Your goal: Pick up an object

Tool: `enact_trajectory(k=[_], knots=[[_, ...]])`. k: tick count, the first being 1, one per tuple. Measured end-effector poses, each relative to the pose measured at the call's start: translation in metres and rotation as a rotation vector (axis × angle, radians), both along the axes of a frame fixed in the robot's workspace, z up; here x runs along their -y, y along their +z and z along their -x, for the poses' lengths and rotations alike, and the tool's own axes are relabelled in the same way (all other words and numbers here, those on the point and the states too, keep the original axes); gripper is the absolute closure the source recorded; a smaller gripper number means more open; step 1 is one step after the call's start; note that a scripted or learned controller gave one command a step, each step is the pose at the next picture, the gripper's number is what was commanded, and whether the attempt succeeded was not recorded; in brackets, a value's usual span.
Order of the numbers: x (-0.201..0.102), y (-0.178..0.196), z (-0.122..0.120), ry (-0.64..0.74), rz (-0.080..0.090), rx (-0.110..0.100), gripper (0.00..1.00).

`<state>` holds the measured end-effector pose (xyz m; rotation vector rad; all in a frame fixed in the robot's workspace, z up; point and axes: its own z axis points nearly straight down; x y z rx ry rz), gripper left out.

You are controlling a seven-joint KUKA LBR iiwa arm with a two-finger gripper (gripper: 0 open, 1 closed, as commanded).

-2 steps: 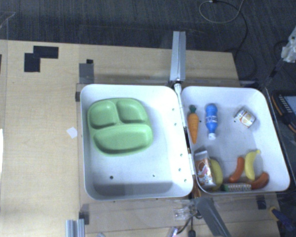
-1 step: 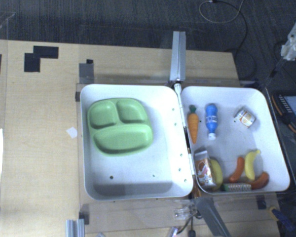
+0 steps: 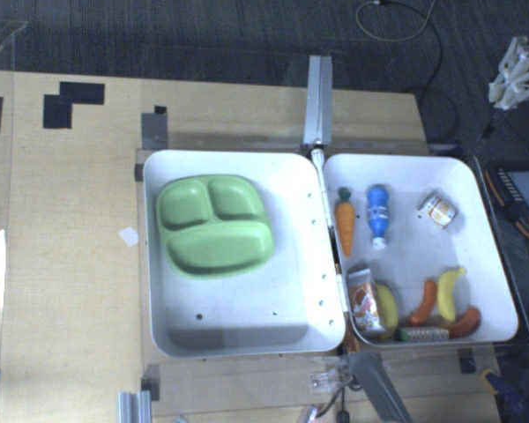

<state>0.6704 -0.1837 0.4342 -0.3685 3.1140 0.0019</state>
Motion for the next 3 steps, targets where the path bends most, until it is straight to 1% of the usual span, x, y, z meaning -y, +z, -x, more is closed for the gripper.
enact_trajectory(k=[1, 2, 3], knots=[[0.021, 0.001, 0.0, 0.189, 0.002, 0.002, 1.0], [0.01, 0.001, 0.0, 0.507, 0.002, 0.002, 1.0], [0.019, 0.001, -0.001, 0.542, 0.002, 0.004, 1.0]])
